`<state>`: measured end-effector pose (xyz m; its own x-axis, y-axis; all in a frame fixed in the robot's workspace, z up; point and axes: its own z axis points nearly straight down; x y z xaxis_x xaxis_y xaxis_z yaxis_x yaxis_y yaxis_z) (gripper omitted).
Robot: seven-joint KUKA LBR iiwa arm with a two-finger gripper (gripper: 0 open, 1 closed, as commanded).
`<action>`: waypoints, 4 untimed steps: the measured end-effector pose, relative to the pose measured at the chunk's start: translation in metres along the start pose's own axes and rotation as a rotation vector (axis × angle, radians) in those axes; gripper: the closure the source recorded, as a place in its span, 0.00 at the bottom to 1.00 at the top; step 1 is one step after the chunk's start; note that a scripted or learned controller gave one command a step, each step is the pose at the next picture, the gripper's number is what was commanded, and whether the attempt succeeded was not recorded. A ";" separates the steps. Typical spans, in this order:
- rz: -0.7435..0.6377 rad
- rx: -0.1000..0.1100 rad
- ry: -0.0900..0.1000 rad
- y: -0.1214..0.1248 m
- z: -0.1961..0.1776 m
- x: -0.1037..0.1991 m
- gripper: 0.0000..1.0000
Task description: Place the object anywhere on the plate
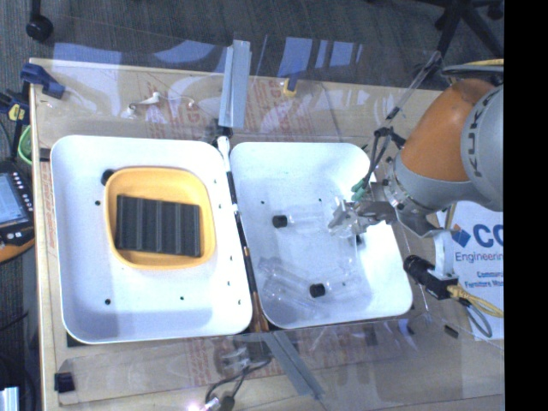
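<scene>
Camera view: two white bins side by side. Left bin (77, 229) holding yellow plate (158, 187), dark ridged insert at centre. Right bin (257, 165) holding clear plastic object (287, 282) near front, hard to make out. Gripper (347, 217) low over right bin's right part, apart from object; finger state impossible to tell.

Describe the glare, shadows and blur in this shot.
Camera view: bluish reflections streak the clear sheet along the bench top; soft shadow darkens the left white bin at its lower edge; the gripper looks hazy, and the clear plastic object in the right white bin barely stands out.
</scene>
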<state>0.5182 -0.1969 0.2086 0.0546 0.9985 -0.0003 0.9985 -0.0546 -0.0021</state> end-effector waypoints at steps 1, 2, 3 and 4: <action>-0.168 -0.002 0.000 0.032 -0.001 0.044 1.00; -0.421 0.000 0.000 0.027 -0.024 0.108 1.00; -0.570 0.003 0.001 0.045 0.005 0.144 1.00; -0.570 0.002 0.001 0.045 0.005 0.143 0.00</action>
